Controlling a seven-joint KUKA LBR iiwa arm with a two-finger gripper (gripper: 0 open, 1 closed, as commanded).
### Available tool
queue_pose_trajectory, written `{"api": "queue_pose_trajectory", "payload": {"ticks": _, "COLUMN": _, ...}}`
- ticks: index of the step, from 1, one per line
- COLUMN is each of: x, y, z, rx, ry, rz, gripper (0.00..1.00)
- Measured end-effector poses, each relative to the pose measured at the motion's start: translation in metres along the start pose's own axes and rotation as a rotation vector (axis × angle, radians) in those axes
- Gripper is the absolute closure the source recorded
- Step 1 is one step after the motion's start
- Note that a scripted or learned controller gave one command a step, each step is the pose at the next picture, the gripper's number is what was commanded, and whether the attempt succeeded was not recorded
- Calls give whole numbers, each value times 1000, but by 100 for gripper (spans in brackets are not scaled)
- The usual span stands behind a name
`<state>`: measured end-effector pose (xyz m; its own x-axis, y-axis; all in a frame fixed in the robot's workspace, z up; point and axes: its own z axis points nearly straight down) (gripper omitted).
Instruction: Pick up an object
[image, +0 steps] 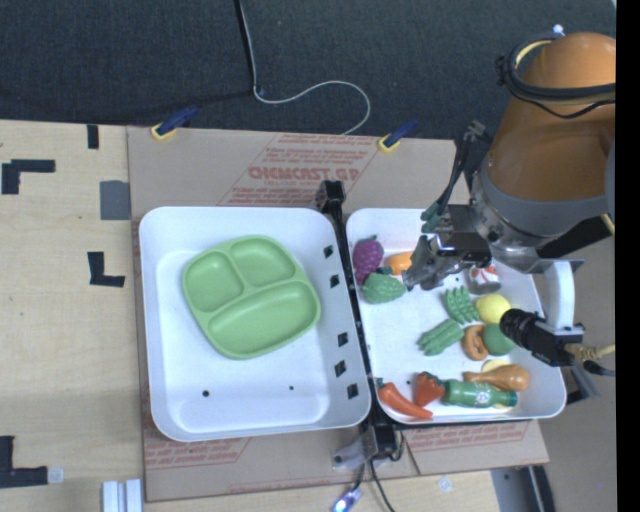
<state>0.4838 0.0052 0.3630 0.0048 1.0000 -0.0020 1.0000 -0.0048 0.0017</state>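
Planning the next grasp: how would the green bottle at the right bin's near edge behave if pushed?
The green bottle lies on its side, so it would probably roll. It looks like smooth plastic, likely light and slippery. Toys crowd it, so a push may jostle them.

One fixed camera above my worktop (60, 300), looking down at slant on both bins, moderately near; my arm (550, 150) enters from view's right.
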Motion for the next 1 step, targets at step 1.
{"api": "queue_pose_trajectory", "payload": {"ticks": 1, "x": 82, "y": 4, "z": -60, "rx": -3, "ry": 4, "rz": -15, "gripper": 100}}
